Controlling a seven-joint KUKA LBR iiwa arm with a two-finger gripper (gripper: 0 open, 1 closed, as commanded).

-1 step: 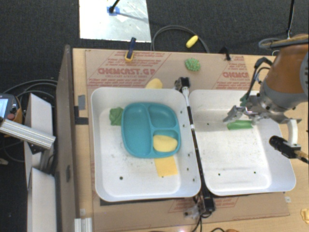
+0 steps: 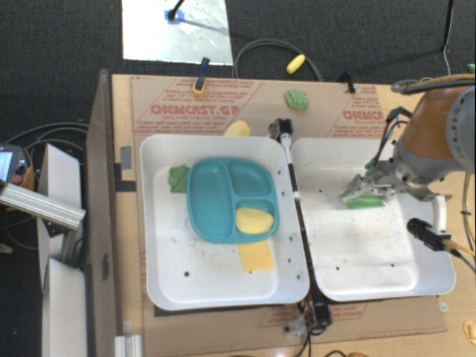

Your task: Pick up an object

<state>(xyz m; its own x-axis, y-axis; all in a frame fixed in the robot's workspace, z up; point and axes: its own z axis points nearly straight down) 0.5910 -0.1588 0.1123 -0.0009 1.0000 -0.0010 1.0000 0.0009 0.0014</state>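
My gripper (image 2: 362,193) reaches in from the right, low over the upper part of the right bin (image 2: 372,274). A flat green object (image 2: 366,201) lies in that bin right at the fingertips, touching or nearly touching them. In the left bin (image 2: 160,222) a teal divided plate (image 2: 227,199) holds a yellow rounded piece (image 2: 253,220) in its lower right compartment. A yellow square slice (image 2: 256,257) lies just below the plate, and a green leafy piece (image 2: 178,178) sits at the plate's left edge.
On the cardboard behind the bins lie a pale yellow piece (image 2: 238,129), a green knobbly ball (image 2: 297,99) and a yellow object (image 2: 296,63) beside a cable. A black part (image 2: 428,234) of the arm hangs over the right bin's right side.
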